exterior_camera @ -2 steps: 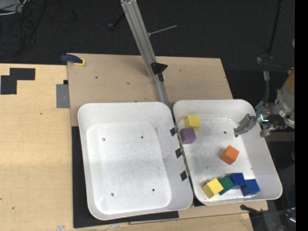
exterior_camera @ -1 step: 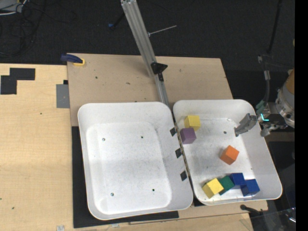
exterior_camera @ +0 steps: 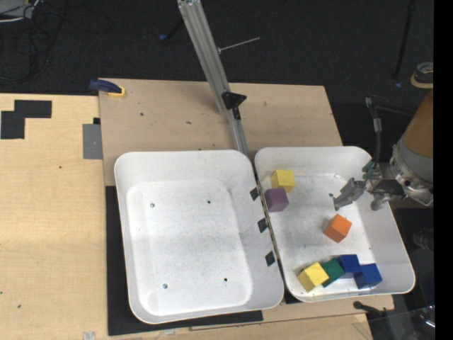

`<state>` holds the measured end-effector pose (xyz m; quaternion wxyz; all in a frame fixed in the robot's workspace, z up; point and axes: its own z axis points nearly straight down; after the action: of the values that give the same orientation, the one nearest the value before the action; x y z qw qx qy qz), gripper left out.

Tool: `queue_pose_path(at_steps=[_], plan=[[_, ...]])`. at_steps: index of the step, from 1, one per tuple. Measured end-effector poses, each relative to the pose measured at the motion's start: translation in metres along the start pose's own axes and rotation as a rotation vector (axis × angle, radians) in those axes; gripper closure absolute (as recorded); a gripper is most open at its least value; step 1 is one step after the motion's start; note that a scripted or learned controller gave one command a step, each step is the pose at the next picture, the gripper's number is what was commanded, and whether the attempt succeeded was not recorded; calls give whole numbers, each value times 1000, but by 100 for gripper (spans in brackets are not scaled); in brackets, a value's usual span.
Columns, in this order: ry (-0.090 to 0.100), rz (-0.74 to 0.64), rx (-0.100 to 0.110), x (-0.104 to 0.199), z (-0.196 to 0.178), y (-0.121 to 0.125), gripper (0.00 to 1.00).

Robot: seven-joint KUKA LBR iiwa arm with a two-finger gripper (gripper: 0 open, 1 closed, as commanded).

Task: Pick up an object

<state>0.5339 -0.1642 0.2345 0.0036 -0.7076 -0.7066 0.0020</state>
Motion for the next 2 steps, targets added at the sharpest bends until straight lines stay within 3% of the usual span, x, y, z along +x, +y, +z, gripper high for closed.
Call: queue_pose_path(at_steps=[2], plan=[[-3,0,-7,0,105,-8,0]])
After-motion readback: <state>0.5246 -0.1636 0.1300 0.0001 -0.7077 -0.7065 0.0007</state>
